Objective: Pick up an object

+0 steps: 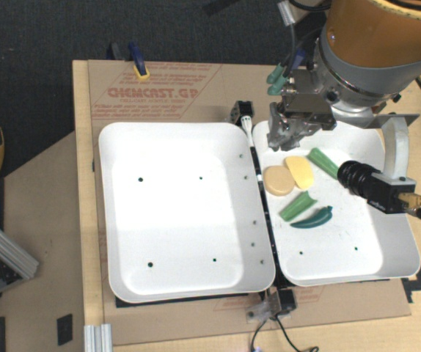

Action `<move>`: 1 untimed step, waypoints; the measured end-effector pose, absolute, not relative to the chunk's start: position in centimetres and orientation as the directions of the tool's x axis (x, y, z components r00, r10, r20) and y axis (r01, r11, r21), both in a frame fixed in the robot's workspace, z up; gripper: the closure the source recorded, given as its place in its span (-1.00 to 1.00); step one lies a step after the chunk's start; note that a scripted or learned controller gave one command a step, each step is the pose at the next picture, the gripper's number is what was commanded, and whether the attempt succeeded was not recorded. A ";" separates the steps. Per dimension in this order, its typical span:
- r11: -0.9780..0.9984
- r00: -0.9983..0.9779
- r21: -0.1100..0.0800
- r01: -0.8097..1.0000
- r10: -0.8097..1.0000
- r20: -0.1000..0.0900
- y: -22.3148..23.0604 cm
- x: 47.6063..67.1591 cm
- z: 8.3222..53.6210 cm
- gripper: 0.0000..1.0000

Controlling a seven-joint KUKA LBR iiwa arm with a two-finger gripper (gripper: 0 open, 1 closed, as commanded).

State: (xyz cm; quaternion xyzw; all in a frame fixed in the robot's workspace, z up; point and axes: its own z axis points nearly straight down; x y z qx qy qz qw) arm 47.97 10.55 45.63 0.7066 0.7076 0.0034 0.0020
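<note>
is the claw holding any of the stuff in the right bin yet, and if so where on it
Nothing is seen held. The claw hangs over the right bin, just above the tan disc and yellow piece, with nothing showing between its tips.

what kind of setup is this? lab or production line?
Looks like a lab grasping testbench, not a line: two white bins clamped to a cardboard-topped bench, small toy-like items such as a green pepper, and the gripper above them.
</note>
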 end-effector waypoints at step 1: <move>0.005 -0.005 0.004 1.000 1.000 0.001 14.6 47.9 46.2 1.00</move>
